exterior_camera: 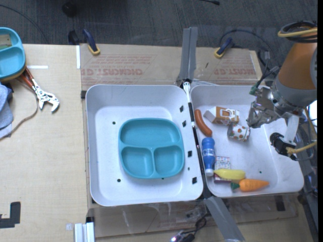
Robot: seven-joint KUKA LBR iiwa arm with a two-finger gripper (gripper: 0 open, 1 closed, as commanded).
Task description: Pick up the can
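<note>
Far left on the bench, a wrench (44, 98) lies near a blue container (11, 53) at the edge. Left bin (98, 150): teal divided tray (151, 147) in the middle. Right bin (280, 178): hot dog (203, 122) by the left wall, blue bottle (208, 153) below it, small red-and-white packet (222, 163), banana (230, 174), carrot (253, 184) along the near side. Orange-and-white box (225, 115) toward the back. The can (238, 132) lies tilted mid-bin, just right of the box. Gripper (256, 118) just beside the can's upper right, apparently nothing clamped; finger spread cannot be made out.
</note>
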